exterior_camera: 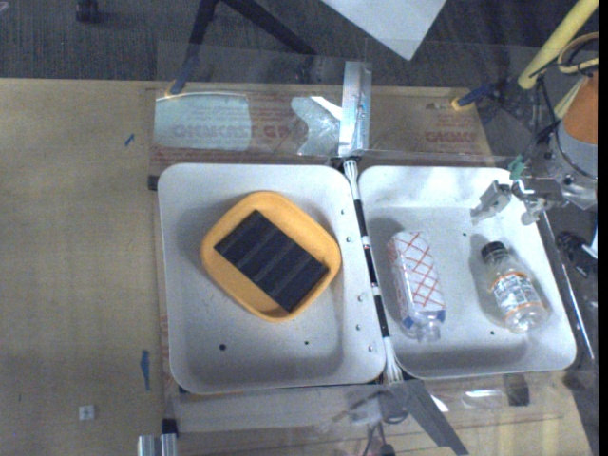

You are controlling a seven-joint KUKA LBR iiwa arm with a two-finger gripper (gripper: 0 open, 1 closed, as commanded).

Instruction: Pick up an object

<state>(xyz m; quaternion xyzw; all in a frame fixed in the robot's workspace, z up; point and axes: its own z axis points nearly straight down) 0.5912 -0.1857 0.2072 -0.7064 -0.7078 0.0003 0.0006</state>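
Dark carpet and the legs of an office chair (204, 8) lie beyond the tan bench (66, 255), which carries two shallow white bins side by side. Left bin (180, 350): a yellow-orange tray-like thing with a dark ribbed panel on top (271, 255), set at a slant near the bin's middle. Right bin (456, 359): two bottles lying down, well apart from each other. Wrapped bottle with a red-and-white crosshatch label (416, 281) sits toward the left side, cap end toward the near rim. Small clear bottle with a black cap (511, 288) lies toward the right wall, cap pointing to the far rim. My hand (508, 202) hangs over the far right corner of the right bin, above and beyond the clear bottle, apart from it. Nothing sits between the fingers; whether they are spread or closed, I cannot tell at this size.
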